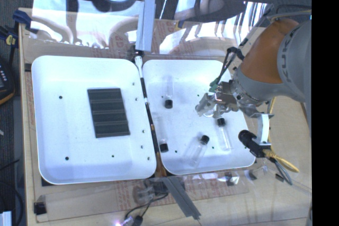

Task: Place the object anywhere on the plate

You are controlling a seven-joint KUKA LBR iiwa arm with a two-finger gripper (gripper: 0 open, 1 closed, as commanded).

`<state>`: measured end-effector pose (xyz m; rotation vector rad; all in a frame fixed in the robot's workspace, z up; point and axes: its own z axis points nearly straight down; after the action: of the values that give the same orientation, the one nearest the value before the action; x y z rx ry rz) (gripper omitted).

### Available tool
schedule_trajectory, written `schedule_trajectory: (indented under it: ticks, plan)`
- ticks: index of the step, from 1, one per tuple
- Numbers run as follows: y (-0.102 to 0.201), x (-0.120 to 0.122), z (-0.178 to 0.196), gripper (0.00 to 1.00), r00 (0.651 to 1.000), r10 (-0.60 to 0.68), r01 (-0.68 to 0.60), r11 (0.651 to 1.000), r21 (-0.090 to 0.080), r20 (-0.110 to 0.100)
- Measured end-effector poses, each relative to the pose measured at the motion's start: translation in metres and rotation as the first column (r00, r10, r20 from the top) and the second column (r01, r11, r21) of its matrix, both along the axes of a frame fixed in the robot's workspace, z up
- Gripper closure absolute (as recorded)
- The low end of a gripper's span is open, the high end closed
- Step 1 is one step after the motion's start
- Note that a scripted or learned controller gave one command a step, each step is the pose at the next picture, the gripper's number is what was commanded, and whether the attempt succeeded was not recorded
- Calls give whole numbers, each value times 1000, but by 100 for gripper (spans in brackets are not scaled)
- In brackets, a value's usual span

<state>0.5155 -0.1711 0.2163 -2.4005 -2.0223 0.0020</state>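
Observation:
A dark grey ribbed plate (108, 112) lies flat in the middle of the left bin (53, 156). Several clear vials with black caps lie in the right bin (185, 69): one (168, 93) near its left-centre, one (196, 148) near the front, and one (224, 135) at the right. My gripper (210, 105) hovers low over the right bin's right half, just above and left of the right-hand vial's cap (221, 121). Nothing can be made out in its grasp.
A small black piece (163, 147) rests by the right bin's front-left edge. The arm's orange band (267, 55) and grey body cover the right bin's far right corner. A metal bar (144, 24) stands behind the divide between the bins.

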Motion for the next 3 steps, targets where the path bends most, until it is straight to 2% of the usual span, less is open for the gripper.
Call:
schedule_trajectory:
  ticks: [1,2,3]
  plan:
    - [92,-40,-27,100,995,-98,98,995,0,-6]
    - [148,-39,-26,100,817,576,-576,817,2,-1]
    - [234,-39,23,100,905,426,-426,905,-1,0]
